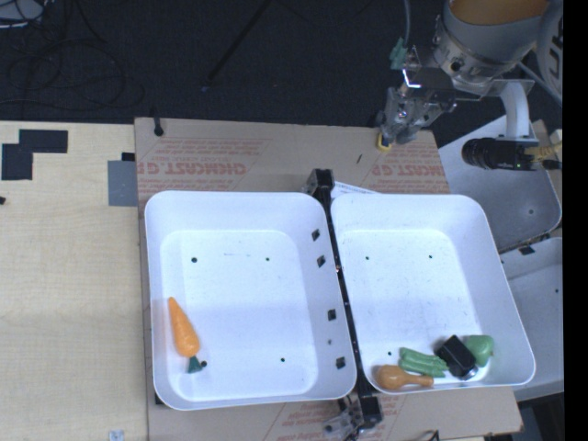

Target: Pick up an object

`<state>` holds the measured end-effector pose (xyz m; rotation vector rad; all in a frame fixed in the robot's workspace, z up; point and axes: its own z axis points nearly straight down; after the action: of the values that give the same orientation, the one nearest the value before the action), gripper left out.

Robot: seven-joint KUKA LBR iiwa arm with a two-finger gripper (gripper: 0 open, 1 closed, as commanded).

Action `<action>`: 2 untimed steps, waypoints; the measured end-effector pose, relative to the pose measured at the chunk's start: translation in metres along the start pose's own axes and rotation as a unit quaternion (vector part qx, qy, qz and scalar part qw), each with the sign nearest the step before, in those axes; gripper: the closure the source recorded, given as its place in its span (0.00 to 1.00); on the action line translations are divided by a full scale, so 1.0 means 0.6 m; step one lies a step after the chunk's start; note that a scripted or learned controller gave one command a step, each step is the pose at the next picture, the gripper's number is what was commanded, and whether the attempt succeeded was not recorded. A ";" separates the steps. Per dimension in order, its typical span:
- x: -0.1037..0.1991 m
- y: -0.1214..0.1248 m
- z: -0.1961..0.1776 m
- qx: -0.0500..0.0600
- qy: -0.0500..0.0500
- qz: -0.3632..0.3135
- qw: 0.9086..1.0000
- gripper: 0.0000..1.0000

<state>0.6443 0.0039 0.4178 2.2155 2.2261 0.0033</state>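
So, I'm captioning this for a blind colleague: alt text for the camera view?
Two white bins sit side by side; the gripper hangs beyond the right bin. The left bin holds a carrot; green, black and tan items cluster in the right bin's near corner.

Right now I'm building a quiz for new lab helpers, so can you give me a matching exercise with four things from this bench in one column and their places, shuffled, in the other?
Things:
1. toy carrot
2. black block
3. orange pear-shaped toy
4. gripper

Places:
A. lying across green toys in the right bin's near right corner
B. raised beyond the bins' far edge, over the cardboard sheet
C. by the left wall of the left bin, near its front
D. at the right bin's front wall, left of the green toys

Pairs: 1-C, 2-A, 3-D, 4-B
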 end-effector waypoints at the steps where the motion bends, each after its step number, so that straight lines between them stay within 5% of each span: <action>1: 0.120 -0.040 -0.106 0.000 0.001 -0.001 1.000 1.00; 2: 0.036 0.002 -0.205 -0.001 -0.001 0.004 1.000 1.00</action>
<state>0.6449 0.0256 0.5409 2.2216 2.2165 0.0023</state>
